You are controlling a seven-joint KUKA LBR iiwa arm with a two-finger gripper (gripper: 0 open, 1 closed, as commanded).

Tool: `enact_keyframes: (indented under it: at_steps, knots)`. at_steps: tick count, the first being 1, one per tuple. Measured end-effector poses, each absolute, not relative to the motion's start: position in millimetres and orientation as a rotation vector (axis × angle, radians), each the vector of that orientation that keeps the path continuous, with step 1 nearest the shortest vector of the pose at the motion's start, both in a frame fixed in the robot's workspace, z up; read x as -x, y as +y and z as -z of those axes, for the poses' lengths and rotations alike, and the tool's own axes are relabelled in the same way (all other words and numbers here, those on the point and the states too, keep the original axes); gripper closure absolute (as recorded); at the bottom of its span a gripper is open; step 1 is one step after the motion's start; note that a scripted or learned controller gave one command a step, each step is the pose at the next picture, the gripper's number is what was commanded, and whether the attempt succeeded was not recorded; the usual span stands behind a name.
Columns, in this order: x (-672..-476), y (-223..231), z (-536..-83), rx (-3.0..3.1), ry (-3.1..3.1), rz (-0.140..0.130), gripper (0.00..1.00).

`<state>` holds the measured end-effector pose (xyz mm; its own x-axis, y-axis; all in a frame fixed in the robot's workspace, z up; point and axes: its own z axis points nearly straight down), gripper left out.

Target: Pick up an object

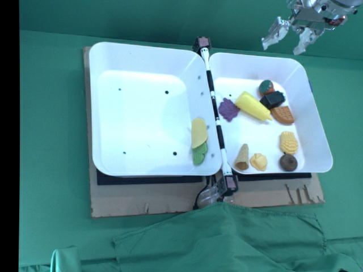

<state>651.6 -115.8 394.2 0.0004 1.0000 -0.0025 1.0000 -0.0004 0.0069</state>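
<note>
My gripper [288,41] hangs high above the back edge of the right bin [317,152], open, with nothing between its fingers. Below it in that bin lie a yellow bottle-shaped toy [253,106], a purple grape cluster [228,109], a black piece [274,99] beside a red-and-green one [266,86], an orange-brown slab [283,115], a yellow corn piece [288,143], a dark brown round piece [288,162], a cone [243,156] and a small yellow lump [258,162]. In the left bin [113,152] a yellow piece [198,132] lies on a green one [198,154] by the right wall.
A black-and-white divider bar [214,112] runs between the two bins. The bins sit on a cardboard sheet [142,205] over green cloth. Folded green fabric [227,237] bunches at the front.
</note>
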Motion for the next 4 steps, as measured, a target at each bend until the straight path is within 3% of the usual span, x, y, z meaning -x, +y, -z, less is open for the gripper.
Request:
enact_keyframes:
  at_steps: [1, 4]
  knots:
    - [-627.5, -162.3, -302.8, -2.234, 2.214, 0.01, 0.0]
    - [-629.7, -159.9, -308.3, -2.223, 2.213, 0.001, 0.0]
